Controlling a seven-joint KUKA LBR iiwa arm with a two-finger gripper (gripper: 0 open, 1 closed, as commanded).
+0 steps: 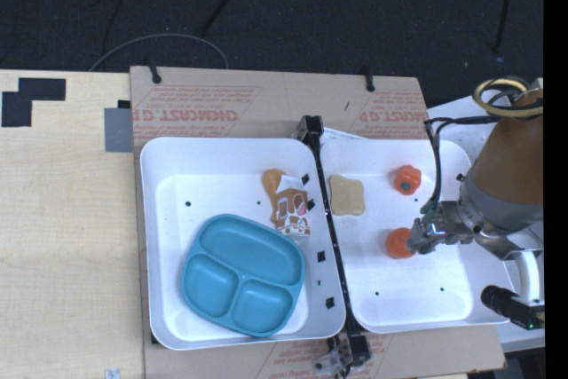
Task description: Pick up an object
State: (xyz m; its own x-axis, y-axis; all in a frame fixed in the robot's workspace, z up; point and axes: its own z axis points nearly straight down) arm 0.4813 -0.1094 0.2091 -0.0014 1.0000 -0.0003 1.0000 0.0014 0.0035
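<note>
A cardboard sheet point(266, 106) on the bench carries two white bins point(169, 191) point(453, 302). The left bin holds one blue tray point(241, 274) near its front edge and one giraffe toy point(286, 201). The right bin holds a tan slice point(347, 194) and two orange balls point(407, 179) point(398, 243). The gripper point(424, 235) touches the nearer ball; its fingers are too blurred to read.

- The brown cardboard sheet point(266, 106) under the two bins bears red printed lettering along its far edge, seen upside down and mirrored from this camera. One block sits left of centre and another toward the right; neither can be read with confidence.
- More red print shows on the near edge of the cardboard, too small and cut off to read.
- The small patterned packet point(292, 214) in the left bin point(169, 191) carries markings, but they are too blurred to read.
</note>
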